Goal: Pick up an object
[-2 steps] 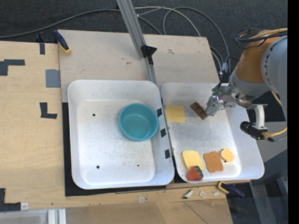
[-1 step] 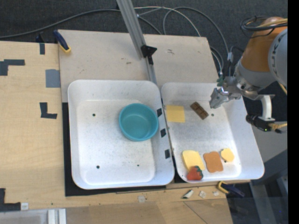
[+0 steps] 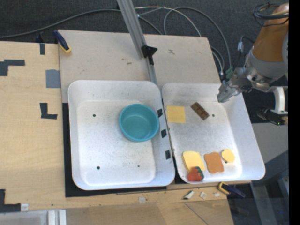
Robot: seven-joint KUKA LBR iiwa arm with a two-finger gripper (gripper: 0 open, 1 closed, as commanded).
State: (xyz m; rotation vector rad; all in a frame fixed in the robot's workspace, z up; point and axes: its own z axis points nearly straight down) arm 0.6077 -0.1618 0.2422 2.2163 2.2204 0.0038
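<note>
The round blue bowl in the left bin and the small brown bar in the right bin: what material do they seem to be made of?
The round blue bowl looks like moulded plastic: one even teal colour, a smooth wall, a soft sheen. The small brown bar looks like a toy chocolate piece, probably plastic or foam; it is matte, and too small to tell more. The left white bin looks like speckled, semi-gloss plastic.
</note>
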